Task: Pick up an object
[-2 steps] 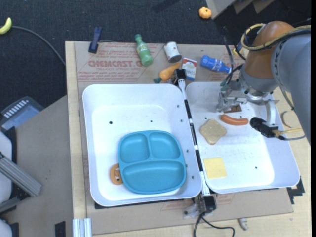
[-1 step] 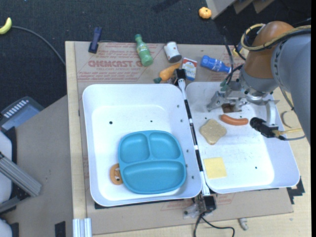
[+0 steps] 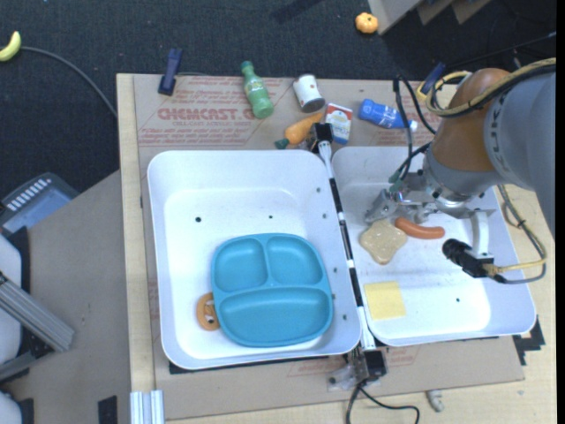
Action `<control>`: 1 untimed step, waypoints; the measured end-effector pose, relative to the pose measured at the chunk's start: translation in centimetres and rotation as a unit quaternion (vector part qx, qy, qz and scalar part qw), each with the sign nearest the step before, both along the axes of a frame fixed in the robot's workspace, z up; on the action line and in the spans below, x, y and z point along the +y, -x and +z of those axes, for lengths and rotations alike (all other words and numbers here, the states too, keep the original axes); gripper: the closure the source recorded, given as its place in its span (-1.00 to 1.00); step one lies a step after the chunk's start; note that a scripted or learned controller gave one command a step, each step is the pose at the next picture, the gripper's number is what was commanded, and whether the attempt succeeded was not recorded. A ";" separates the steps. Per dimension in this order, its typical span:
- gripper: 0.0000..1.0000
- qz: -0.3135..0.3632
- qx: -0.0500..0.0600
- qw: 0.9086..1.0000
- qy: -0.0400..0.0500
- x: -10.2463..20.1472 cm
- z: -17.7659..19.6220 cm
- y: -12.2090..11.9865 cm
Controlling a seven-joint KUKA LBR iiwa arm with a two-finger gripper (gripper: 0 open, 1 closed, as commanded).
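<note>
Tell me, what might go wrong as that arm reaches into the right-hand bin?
The gripper sits low over the bread slice and the hot dog, which lie close together, so it may nudge one while going for the other. The flat cheese slice looks hard to get fingers under.

You get even, diffuse overhead light, bright over the tabletop (image 3: 221,117), falling off to dim on the dark floor (image 3: 71,7) along the top edge. The two white bins run near clipping: the left bin (image 3: 177,201) floor washes out, the right bin (image 3: 441,312) has a faint blue cast. Soft shadow pools under the arm (image 3: 494,131) at the right bin's far side, and a thin one hugs the blue tray (image 3: 269,288). Focus is slightly soft overall, with small print on the tabletop's far edge barely legible. Slight grain in dark areas.
</note>
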State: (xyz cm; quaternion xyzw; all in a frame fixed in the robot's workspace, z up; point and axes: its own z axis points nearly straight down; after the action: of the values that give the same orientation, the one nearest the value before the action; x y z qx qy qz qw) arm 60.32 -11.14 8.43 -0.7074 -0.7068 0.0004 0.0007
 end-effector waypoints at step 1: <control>-1.00 0.000 0.000 1.000 0.000 -2.9 0.0 2.5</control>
State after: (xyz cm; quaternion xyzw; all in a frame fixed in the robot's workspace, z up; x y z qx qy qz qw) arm 57.86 -14.02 8.46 -0.7075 -0.7067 0.0006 0.0005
